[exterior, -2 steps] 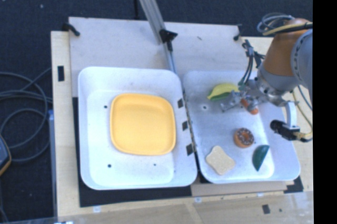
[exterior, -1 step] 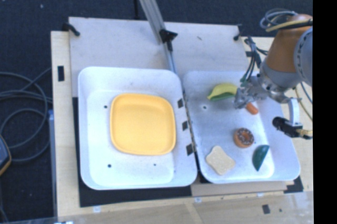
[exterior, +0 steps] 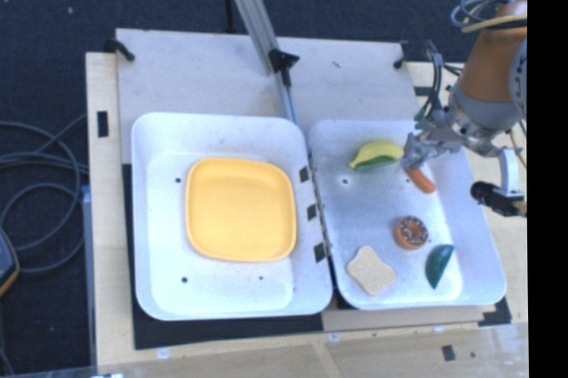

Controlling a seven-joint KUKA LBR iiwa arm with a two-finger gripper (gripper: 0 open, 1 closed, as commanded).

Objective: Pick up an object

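The right bin [exterior: 461, 279] holds a yellow-green banana-like piece [exterior: 374, 155], an orange carrot [exterior: 423, 181], a round brown doughnut [exterior: 411, 232], a slice of bread [exterior: 370, 270] and a dark green leaf-shaped piece [exterior: 437, 264]. My gripper [exterior: 415, 159] hangs low over the bin's upper part, just right of the banana piece and right above the carrot's upper end. Whether anything sits between its fingers is hidden by the hand itself. The arm, with its orange band [exterior: 491, 66], comes in from the right.
The left bin [exterior: 160, 145] holds a yellow square plate [exterior: 240, 209]. A slanted metal pole [exterior: 253, 3] rises from the bench behind the divider between the bins. Cables hang at the arm's wrist and lie on the floor at left.
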